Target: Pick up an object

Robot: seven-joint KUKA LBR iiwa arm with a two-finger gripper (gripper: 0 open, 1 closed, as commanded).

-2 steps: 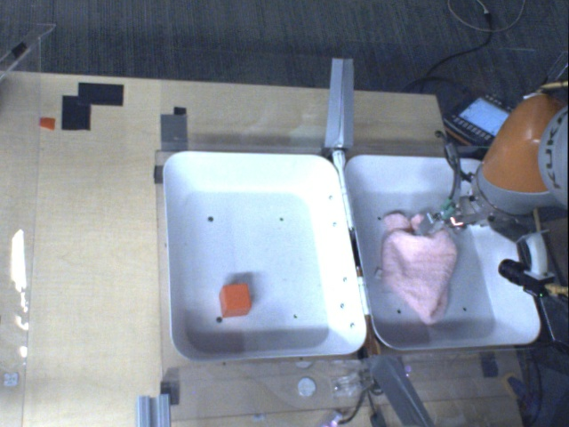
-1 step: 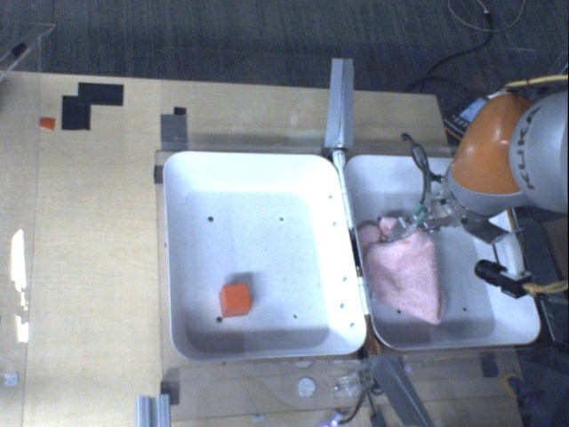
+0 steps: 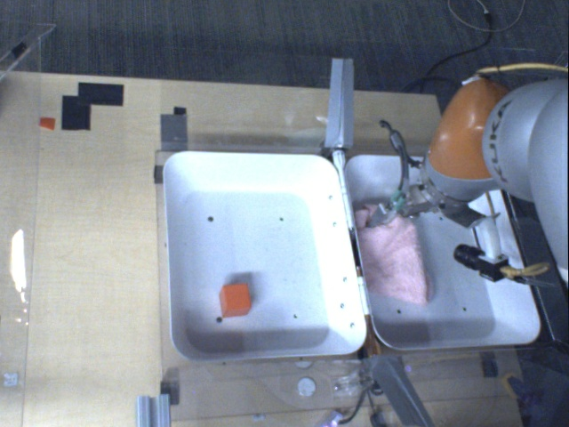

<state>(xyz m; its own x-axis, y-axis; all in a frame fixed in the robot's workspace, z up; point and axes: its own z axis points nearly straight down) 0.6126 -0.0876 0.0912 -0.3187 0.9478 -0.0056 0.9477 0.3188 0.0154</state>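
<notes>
A pink cloth (image 3: 394, 259) lies crumpled along the left side of the right bin (image 3: 498, 318). My gripper (image 3: 392, 207) hangs low over the cloth's upper end, at or just above its top edge, under the orange-banded wrist (image 3: 465, 143). An orange cube (image 3: 236, 300) sits in the left bin (image 3: 267, 181), near its front left part, far from the gripper.
A metal divider post (image 3: 339, 105) rises at the back between the two bins. A black cable fitting (image 3: 478, 261) hangs off the arm over the right bin. Black blocks (image 3: 89, 103) and a small orange marker (image 3: 47, 124) lie on the bench at far left.
</notes>
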